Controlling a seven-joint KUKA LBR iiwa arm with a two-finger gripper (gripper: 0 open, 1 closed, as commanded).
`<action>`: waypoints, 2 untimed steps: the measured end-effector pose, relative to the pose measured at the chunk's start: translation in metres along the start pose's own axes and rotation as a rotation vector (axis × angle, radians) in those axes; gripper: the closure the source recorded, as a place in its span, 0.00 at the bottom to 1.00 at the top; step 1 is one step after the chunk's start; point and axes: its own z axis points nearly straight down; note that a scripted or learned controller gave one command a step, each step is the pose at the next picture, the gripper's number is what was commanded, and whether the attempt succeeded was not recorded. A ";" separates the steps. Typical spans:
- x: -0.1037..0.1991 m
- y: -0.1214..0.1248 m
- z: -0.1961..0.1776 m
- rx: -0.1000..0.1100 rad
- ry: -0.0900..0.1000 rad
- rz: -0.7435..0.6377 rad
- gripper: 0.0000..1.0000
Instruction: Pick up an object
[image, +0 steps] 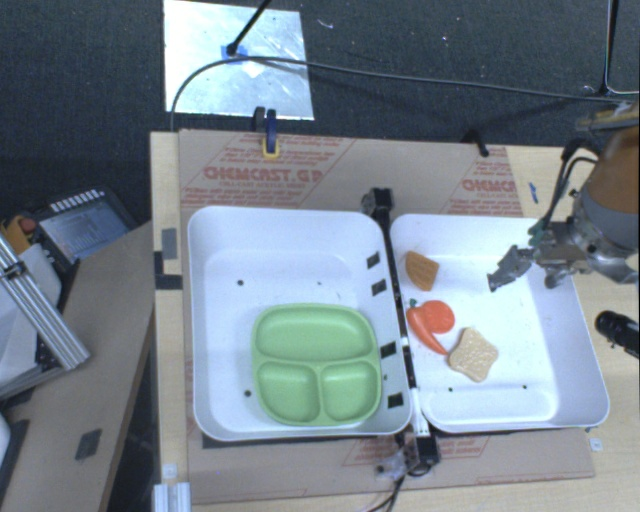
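Observation:
In the right bin (575, 395) lie three toy foods: an orange-brown wedge (422, 270) near the divider, a red-orange carrot-like piece (431, 322) below it, and a tan slice of bread (472, 354) toward the front. My gripper (525, 264) hangs over the right bin's upper right part, to the right of the wedge and apart from all three. Nothing shows between its fingers.
The left bin (220, 250) holds a green divided plate (315, 362) at its front. A black clip row (385, 290) runs along the seam between the bins. Cables cross the dark floor behind the bench, and a blue-yellow clamp (269, 133) sits at the board's far edge.

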 end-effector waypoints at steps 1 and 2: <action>0.000 0.002 -0.006 -0.011 -0.002 -0.002 0.00; -0.005 0.004 0.055 -0.007 -0.001 0.000 0.00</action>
